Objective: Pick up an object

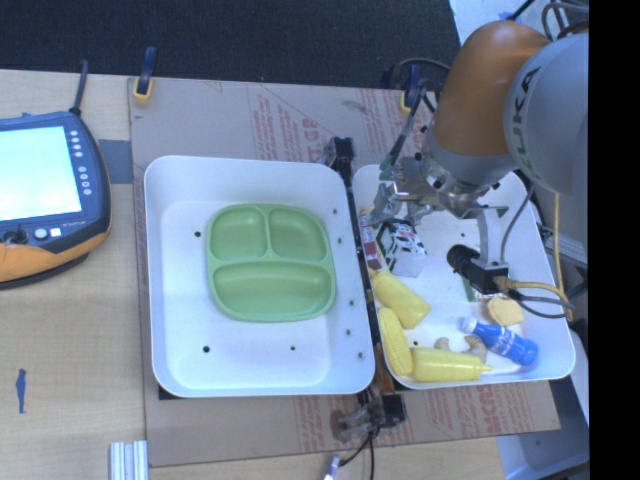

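My gripper (398,218) hangs over the far left part of the right bin (548,268), below the grey arm with its orange band. Right beneath it lies a small black-and-white thing (405,247); whether the gripper touches it I cannot tell. Nearer the front of this bin lie a stubby yellow piece (400,299), a yellow corn cob (393,341) along the left wall, and a long yellow piece (445,366) at the front. A blue bottle (506,342) lies at the front right, with a pale yellow lump (504,311) just behind it.
The left bin (180,358) holds a green divided plate (269,262). A tablet-like controller (45,193) with an orange rim rests on the bench at far left. Clamps and cables sit between the bins at back and front.
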`<state>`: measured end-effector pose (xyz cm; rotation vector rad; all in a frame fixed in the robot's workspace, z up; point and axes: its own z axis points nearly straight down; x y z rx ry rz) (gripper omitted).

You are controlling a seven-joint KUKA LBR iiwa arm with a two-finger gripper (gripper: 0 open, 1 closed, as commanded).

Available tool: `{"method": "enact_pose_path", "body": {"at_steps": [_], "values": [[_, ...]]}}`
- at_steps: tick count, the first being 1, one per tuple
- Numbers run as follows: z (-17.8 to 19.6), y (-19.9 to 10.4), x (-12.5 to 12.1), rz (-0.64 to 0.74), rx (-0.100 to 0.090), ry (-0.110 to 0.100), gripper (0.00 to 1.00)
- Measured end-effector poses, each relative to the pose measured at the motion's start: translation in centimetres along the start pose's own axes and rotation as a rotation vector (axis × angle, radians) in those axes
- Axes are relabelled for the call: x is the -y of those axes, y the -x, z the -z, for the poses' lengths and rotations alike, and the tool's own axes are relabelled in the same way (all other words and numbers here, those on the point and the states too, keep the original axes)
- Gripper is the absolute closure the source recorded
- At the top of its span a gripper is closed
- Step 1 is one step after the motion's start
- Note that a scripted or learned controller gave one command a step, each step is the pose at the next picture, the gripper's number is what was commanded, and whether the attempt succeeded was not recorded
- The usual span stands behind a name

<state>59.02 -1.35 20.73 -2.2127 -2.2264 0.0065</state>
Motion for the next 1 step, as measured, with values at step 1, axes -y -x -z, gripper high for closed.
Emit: {"method": "enact_pose_path", "body": {"at_steps": [1], "values": [[-0.26,-6.16,3.51,0.002,0.001,0.0,1.0]]}}
